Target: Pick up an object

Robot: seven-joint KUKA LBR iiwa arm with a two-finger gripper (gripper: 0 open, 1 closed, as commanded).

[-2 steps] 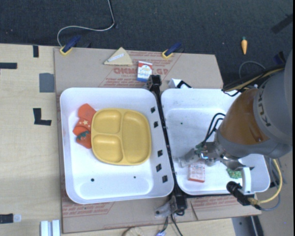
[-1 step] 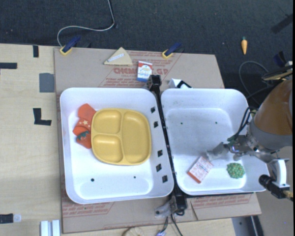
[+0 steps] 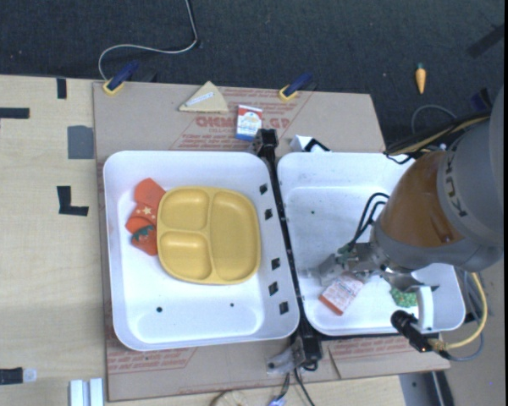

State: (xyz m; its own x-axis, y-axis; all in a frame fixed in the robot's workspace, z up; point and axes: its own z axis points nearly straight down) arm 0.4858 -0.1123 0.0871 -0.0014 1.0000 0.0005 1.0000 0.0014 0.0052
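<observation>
Smooth yellow three-compartment plate (image 3: pixel 210 234) and orange-red toy (image 3: pixel 144 216) lie in left bin (image 3: pixel 118 311). Flat red-white packet (image 3: pixel 341 293) in right bin (image 3: pixel 322 176). Arm (image 3: pixel 440 210) bent low; claw (image 3: pixel 349 265) just above packet, grip state unclear.

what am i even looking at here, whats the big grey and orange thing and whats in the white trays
One camera looks down at a slant on a bench. The grey and orange thing is a robot arm reaching in from the right; its end effector hangs low over the right bin, just above a small red and white packet. I can't tell whether it grips anything. The left bin holds a yellow divided plate with orange-red toy pieces beside it.
</observation>
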